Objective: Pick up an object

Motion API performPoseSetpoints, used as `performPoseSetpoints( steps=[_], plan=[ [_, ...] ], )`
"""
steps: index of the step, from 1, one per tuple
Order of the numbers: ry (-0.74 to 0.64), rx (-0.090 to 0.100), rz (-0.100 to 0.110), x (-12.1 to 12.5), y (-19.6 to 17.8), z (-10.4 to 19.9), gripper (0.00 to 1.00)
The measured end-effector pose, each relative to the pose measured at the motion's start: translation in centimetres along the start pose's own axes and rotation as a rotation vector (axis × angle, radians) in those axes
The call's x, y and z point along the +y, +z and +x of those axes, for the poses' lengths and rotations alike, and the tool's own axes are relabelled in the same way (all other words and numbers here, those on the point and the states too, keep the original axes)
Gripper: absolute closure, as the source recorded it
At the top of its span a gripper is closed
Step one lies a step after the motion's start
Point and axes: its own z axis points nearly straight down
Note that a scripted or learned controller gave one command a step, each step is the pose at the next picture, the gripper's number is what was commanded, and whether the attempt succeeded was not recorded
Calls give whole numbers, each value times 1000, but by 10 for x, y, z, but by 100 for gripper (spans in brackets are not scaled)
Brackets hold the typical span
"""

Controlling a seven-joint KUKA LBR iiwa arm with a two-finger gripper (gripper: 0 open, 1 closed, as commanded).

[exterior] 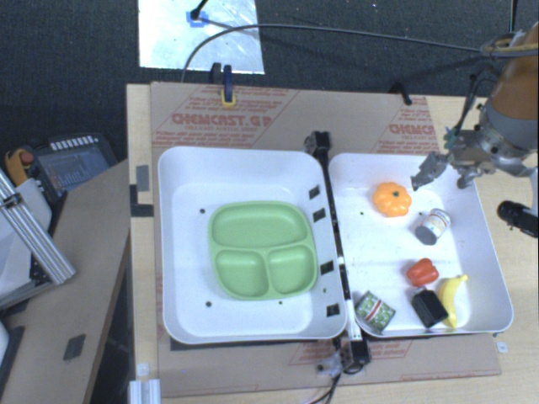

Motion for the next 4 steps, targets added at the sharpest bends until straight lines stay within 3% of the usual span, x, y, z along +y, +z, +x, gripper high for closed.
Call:
performPoseSetpoints(
  steps=[1,3,4],
  plan=[
    [-3,-2,-12,2,-7,0,0],
    [-1,-2,-9,13,92,-1,0],
    [-1,-2,-9,6,138,-5,0]
  ],
)
